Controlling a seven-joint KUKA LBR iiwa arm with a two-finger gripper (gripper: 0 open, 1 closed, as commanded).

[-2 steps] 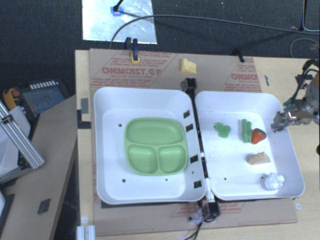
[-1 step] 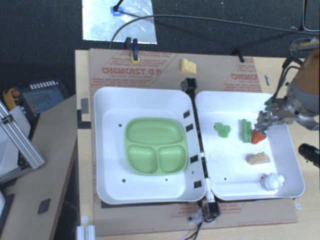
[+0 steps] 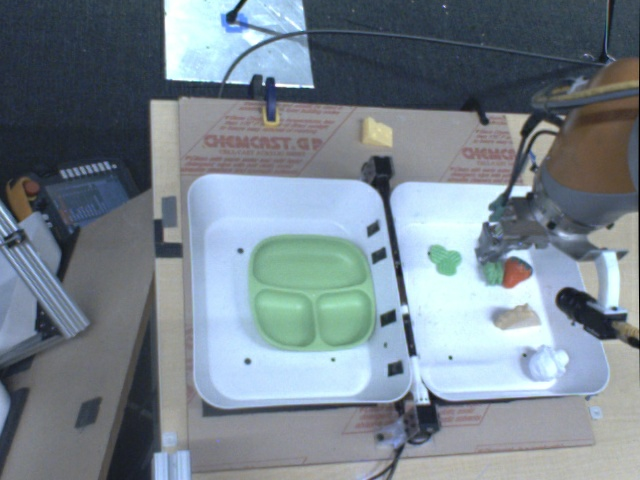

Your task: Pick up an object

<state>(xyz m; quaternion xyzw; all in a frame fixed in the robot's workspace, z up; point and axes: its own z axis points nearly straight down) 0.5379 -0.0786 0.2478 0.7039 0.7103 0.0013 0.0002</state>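
Left bin (image 3: pixel 215 268): green divided plate (image 3: pixel 305 293) fills the middle, open floor only along the walls. Right bin (image 3: pixel 440 353): wide clear floor on its left and near side. Obstacles cluster right: green piece (image 3: pixel 445 260), strawberry (image 3: pixel 514 273) right under the tool (image 3: pixel 497 250), tan piece (image 3: pixel 517 317), white piece (image 3: pixel 542 364) by the near-right corner.

the bench (image 3: pixel 330 128) bore two white bins (image 3: pixel 215 298) (image 3: pixel 440 203) side by side and a yellow block (image 3: pixel 377 132) behind them.

Tray (image 3: pixel 305 293) in L bin (image 3: pixel 215 268); four small items in R bin (image 3: pixel 440 368), pincer (image 3: pixel 497 251) over.
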